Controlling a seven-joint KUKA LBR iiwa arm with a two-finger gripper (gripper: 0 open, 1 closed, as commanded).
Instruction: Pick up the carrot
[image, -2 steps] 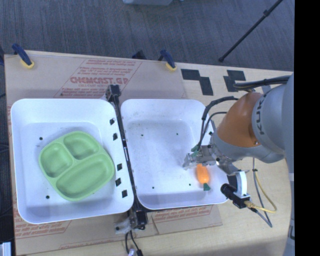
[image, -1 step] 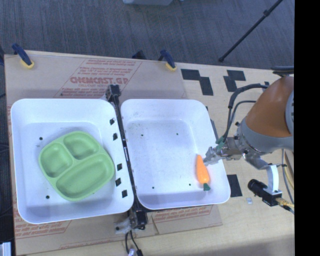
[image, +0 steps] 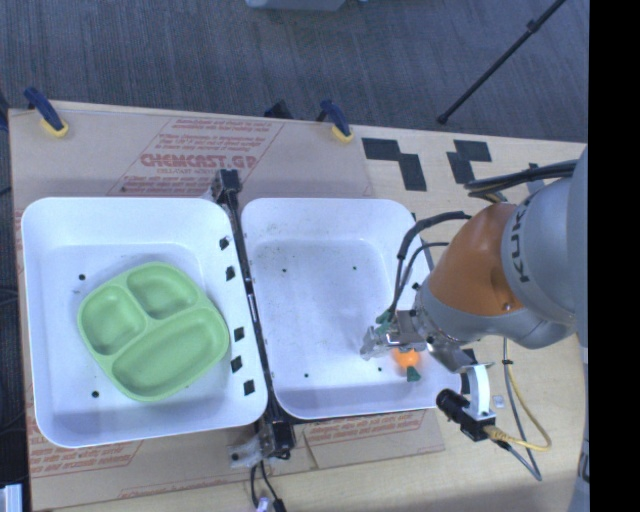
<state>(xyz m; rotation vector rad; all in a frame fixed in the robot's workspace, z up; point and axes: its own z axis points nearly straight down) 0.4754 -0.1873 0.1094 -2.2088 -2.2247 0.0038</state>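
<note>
The carrot (image: 407, 361) is a small orange piece with a green tip, lying in the right bin near its front right corner. My gripper (image: 393, 343) hangs low over that corner, directly above and touching the carrot's near end. The arm's grey body and orange band cover most of the wrist, and the fingertips are largely hidden against the carrot.
The right bin (image: 320, 260) has bare white floor to the left of the gripper. In the left bin (image: 50, 300) lies a green divided plate (image: 152, 330). A black divider clip line runs between the bins. Cables and a black connector (image: 462, 412) trail at the front right.
</note>
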